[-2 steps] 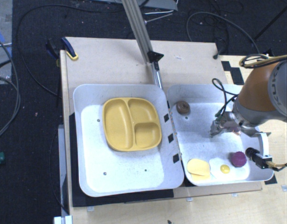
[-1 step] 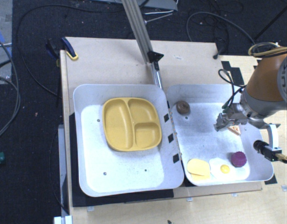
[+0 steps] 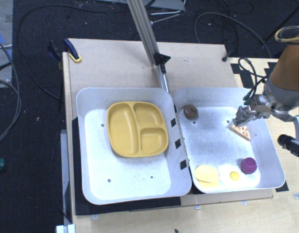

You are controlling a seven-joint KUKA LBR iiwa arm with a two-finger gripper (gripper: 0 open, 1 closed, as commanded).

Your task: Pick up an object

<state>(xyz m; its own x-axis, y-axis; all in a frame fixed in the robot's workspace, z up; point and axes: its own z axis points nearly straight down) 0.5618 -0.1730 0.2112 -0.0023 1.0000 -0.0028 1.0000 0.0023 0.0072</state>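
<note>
The claw (image 3: 240, 122), its opening impossible to tell, is positioned directly above the pizza slice (image 3: 241, 131), whose long axis is angled down-right.

Tabletop (image 3: 115, 67): light tan board, set over a dark floor strewn with cables. Two shallow white bins are placed on it side by side, touching along the centre. Left bin (image 3: 91, 178) sits on a black mat (image 3: 77, 205), seen along its left and near edges. Right bin (image 3: 268, 144) reaches toward the tabletop's right side. A slanted metal pole (image 3: 144, 25) is mounted at the far edge between the bins. A blue-and-yellow clamp (image 3: 72, 51) is fixed at the far-left corner.
</note>
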